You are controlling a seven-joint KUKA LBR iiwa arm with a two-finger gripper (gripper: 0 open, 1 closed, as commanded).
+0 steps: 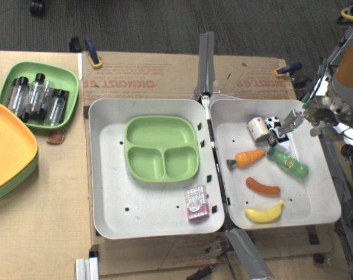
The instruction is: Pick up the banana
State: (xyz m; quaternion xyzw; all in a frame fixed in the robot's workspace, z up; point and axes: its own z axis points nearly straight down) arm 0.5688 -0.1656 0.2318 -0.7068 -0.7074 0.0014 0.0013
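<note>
1. Two bins: banana (265,213) in right bin (322,206), near front edge, just below sausage (263,186).
2. Gripper (281,134) well apart from it, by white roll (258,128) + green bottle (288,162); fingers look parted, holding nothing.

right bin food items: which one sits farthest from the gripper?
The banana, yellow, at the bin's front edge. The sausage and carrot lie closer to the gripper.

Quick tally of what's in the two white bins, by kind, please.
Left bin:
Green divided plate: 1
Pink box: 1
Right bin:
Banana: 1
Carrot: 1
Sausage: 1
Green bottle: 1
White can: 1
Total: 7
</note>
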